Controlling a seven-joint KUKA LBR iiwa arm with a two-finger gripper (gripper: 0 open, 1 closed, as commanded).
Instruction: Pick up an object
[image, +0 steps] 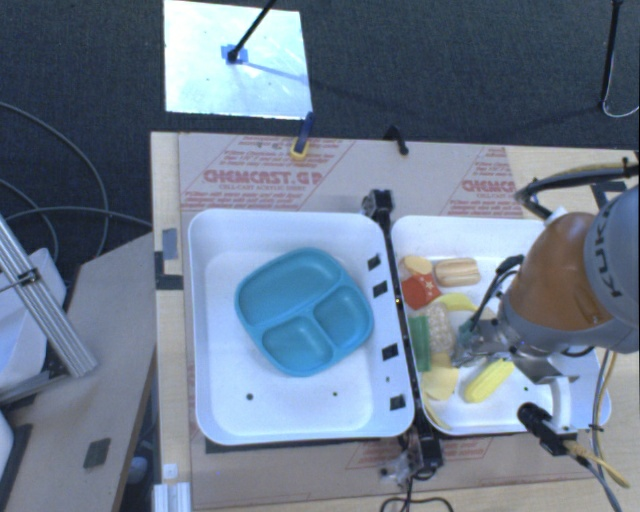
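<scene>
The right bin (520, 228) holds several toy foods. A tan bread roll (456, 270) and a red piece (420, 291) lie near its far left corner, with a yellow banana-like piece (456, 302) just below them. A green piece (420, 342) and a pale ridged piece (438, 326) lie along the left wall. A yellow corn cob (488, 380) and a pale yellow piece (440, 384) sit near the front. My gripper (470, 345) is low in the bin among these, just above the corn. The arm hides what lies under it.
The left bin (215, 400) holds a blue three-compartment plate (303, 311). A black divider with clips (392, 300) runs between the bins. The grey and orange arm (565, 280) covers the right half of the right bin.
</scene>
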